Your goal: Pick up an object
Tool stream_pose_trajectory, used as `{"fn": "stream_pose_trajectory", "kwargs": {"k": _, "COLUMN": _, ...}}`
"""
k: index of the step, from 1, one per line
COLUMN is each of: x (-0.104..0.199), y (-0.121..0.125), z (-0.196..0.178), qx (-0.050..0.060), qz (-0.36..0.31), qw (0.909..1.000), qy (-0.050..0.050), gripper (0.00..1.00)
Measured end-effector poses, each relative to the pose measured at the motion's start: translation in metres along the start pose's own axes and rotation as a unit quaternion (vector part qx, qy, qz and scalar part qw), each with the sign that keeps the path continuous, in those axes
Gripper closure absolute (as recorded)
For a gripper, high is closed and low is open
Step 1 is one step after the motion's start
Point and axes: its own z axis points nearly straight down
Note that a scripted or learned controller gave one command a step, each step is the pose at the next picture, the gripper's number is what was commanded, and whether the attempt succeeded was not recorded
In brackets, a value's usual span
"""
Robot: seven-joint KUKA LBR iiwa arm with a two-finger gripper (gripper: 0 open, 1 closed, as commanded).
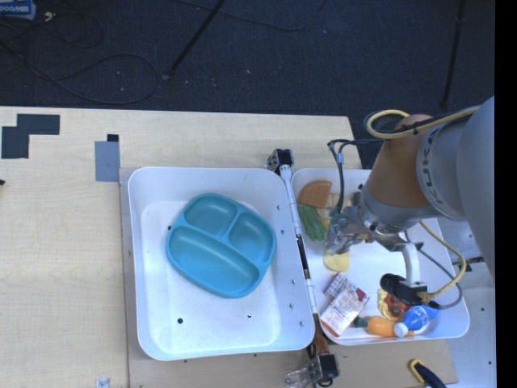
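Lying against the near wall of the right bin (440, 245) are an orange piece (378, 326) and, just right of it, a blue bottle (418, 318); a red-and-white packet (343, 304) is lying to their left. Farther in, a yellow piece (337, 260) is resting just on the near side of the gripper (346, 231), which is hanging low over the bin's left half; whether it is spread or pressed together, I cannot tell. A green item (311, 221) is sitting just left of it, and a tan waffle (315, 192) is lying beyond. A blue plate (220, 243) is sitting in the left bin (161, 314).
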Motion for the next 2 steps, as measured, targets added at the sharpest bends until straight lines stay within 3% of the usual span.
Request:
{"fn": "stream_pose_trajectory", "kwargs": {"k": 1, "x": 0.0000, "y": -0.0001, "z": 0.0000, "qx": 0.000, "qz": 0.000, "qw": 1.0000, "qy": 0.000, "gripper": 0.00}}
{"fn": "stream_pose_trajectory", "kwargs": {"k": 2, "x": -0.0004, "y": -0.0005, "z": -0.0086, "qx": 0.002, "qz": 0.001, "qw": 1.0000, "qy": 0.000, "gripper": 1.00}}
